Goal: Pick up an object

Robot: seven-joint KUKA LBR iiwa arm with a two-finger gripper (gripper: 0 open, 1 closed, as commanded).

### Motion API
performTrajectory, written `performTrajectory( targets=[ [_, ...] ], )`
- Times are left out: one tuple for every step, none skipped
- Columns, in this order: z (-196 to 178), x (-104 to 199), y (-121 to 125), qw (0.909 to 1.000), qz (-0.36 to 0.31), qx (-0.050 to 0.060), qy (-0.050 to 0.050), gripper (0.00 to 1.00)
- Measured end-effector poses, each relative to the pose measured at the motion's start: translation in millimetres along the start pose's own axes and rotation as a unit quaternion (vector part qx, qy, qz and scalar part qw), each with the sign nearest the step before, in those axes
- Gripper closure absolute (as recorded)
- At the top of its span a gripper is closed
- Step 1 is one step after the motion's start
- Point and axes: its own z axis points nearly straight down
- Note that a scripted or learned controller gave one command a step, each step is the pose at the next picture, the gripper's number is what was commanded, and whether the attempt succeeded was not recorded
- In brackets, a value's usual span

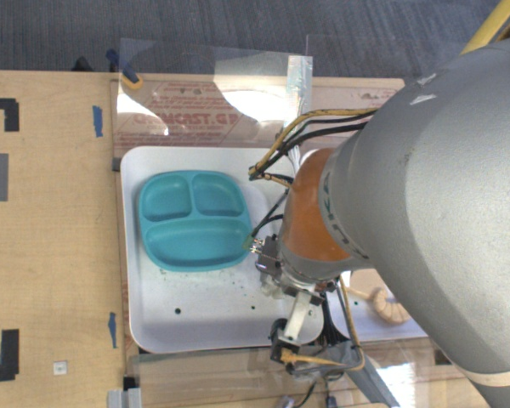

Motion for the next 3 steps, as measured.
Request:
performTrajectory(
  targets=[
    [-76,57,4,0.9748,0.223,-0.002,0.003,1.00],
    [8,96,-39,0.9352,0.354,-0.004,0.006,1.00],
    [-80,109,-42,0.8920,0.452,-0.002,0.005,1.00]
  ],
)
